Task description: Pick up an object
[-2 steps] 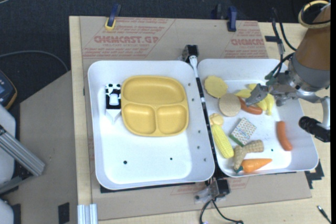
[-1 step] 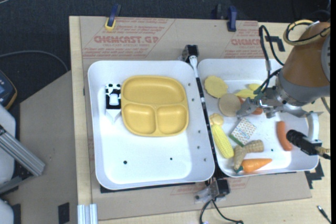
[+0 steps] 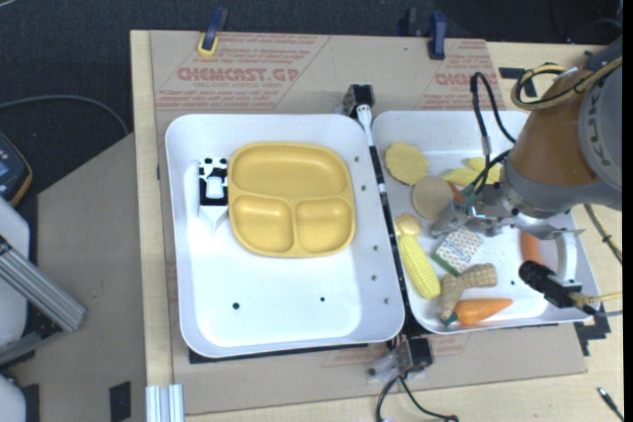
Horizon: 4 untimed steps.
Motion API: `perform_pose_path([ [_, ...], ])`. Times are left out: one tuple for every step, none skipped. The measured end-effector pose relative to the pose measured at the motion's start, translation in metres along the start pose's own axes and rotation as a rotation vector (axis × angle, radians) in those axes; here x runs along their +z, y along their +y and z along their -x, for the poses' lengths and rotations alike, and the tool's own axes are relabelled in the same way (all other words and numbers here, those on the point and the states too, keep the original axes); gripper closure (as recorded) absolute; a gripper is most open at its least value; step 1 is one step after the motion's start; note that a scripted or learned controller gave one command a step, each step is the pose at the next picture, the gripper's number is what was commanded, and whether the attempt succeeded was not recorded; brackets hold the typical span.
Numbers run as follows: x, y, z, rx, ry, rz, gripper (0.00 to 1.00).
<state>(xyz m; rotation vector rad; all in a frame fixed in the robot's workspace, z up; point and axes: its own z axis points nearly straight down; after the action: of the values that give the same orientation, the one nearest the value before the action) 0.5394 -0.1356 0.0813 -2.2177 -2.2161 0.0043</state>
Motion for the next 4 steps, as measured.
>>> perform_pose_path([
  [-0.014,0.002,0.001,0.001,-0.003,0.008,1.0],
  [-0.061,0.004,0.01,0.001,-0.005,0.013,1.0],
  [-0.119,-0.002,0.017,0.001,-0.006,0.014,1.0],
  [-0.145,-0.001,0.017,-0.002,-0.005,0.012,1.0],
])
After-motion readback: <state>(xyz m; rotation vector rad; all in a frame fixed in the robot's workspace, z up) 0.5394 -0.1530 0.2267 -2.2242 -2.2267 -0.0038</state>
